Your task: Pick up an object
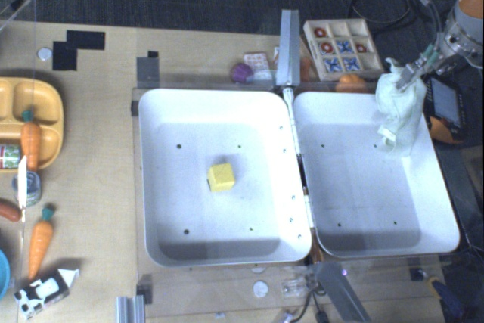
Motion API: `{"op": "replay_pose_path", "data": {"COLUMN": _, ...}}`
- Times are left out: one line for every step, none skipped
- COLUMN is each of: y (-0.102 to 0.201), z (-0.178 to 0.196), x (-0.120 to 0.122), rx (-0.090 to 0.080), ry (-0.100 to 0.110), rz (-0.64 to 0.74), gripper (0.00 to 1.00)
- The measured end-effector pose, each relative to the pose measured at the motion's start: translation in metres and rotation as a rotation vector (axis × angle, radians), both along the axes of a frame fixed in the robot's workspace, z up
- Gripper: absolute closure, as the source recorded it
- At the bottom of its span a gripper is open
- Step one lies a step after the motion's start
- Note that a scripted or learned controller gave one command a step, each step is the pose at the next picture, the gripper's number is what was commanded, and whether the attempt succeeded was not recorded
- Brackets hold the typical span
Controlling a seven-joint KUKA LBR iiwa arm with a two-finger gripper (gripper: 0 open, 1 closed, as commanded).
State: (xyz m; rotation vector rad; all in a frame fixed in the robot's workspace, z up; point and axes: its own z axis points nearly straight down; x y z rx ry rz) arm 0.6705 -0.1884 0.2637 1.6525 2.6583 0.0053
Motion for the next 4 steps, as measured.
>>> {"op": "replay_pose_path", "data": {"y": 0.080, "z": -0.034, "x": 0.000, "rx": 0.001, "ry": 0.004, "rz": 0.187, "gripper": 1.00}}
{"op": "replay_pose_path", "data": {"y": 0.051, "z": 0.004, "x": -0.005, "rx": 0.000, "ry": 0.001, "rz": 0.119, "gripper": 1.00}}
{"op": "replay_pose_path", "data": {"y": 0.030, "z": -0.006, "x": 0.000, "rx": -0.004, "ry": 0.002, "rz": 0.461, "gripper": 1.00}}
{"op": "replay_pose_path", "data": {"y": -0.001, "z": 0.003, "x": -0.006, "rx": -0.003, "ry": 0.002, "rz": 0.404, "gripper": 1.00}}
